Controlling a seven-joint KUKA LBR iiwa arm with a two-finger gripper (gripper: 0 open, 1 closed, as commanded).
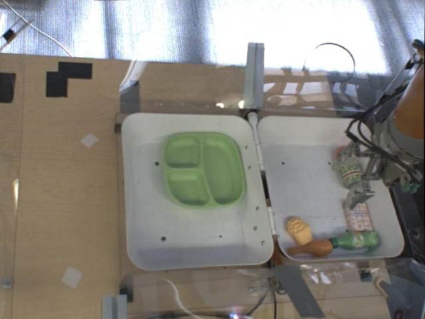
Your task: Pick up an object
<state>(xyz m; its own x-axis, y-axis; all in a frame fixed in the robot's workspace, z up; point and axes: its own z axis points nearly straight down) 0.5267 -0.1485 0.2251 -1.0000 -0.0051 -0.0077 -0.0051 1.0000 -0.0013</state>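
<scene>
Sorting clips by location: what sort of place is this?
Probably a robotics lab test bench: two white bins fixed side by side, a robot arm reaching in, and toy items like a green divided plate.

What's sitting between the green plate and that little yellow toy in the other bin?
From the camera view, only bare white bin floor and the divider where the two bins meet lie between the plate and the yellow toy.

A robotics lab — bench [60,178] with white bins [139,244], loose cables [335,48].
</scene>
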